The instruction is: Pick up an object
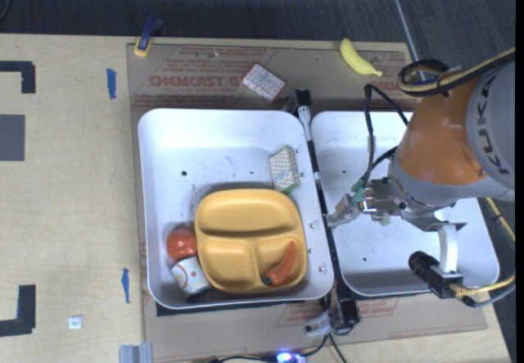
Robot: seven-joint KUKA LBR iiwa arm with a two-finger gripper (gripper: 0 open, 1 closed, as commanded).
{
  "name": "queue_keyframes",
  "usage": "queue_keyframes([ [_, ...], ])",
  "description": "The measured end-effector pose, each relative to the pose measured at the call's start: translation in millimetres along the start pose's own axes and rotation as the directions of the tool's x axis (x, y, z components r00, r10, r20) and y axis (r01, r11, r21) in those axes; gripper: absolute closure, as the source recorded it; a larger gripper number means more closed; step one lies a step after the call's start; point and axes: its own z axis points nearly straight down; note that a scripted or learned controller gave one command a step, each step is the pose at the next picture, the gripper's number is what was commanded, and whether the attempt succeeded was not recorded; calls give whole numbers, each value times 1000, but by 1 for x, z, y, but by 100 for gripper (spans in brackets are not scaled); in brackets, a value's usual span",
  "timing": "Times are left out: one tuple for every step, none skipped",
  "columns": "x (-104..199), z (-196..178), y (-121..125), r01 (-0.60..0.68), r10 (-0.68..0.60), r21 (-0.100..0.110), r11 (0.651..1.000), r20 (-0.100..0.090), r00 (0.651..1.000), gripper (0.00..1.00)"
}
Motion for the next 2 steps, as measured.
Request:
queue_keyframes([
  [-75,34,23,-1,1,1,1000,2,1000,0],
  [-73,99,57,0,0,0,1000,0,1000,0],
])
